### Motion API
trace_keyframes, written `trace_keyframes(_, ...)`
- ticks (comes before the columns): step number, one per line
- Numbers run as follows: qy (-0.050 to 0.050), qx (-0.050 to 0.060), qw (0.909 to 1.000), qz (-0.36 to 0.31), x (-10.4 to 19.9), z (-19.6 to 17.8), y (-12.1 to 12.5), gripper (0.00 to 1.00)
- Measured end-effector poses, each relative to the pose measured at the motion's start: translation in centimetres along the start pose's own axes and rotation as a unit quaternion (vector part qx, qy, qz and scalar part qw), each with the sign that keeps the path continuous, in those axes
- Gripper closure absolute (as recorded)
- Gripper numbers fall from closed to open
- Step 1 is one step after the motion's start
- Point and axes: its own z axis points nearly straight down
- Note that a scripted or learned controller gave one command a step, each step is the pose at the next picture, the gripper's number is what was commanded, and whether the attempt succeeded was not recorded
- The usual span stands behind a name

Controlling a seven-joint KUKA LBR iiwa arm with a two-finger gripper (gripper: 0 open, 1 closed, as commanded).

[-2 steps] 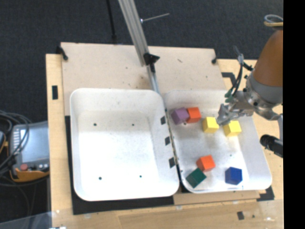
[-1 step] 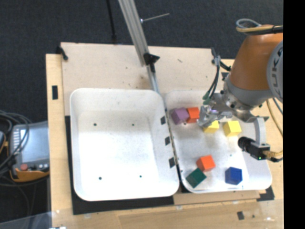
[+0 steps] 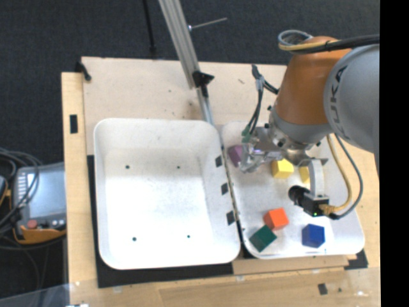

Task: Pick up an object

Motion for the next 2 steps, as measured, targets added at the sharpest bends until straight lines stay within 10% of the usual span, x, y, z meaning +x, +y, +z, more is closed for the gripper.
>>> trace_keyframes(2, 0.000, -0.001, 1.0000, 0.000, 9.7, 0.5, 1.2, 1.00)
